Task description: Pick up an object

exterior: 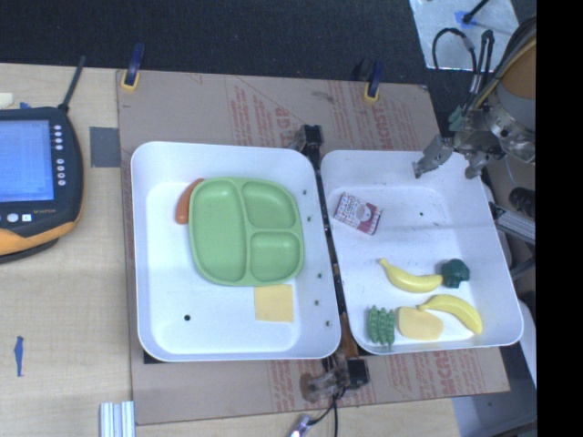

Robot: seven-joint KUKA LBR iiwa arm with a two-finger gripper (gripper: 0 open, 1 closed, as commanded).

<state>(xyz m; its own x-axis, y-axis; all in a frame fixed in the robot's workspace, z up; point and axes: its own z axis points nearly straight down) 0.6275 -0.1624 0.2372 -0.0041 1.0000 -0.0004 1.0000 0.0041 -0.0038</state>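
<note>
Gripper [453, 157], fingers spread and empty, hung over the right bin's [474, 198] rim; descent risked striking it.

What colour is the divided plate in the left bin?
Light green. The divided plate shows clearly in the camera view, lying in the left bin.
</note>
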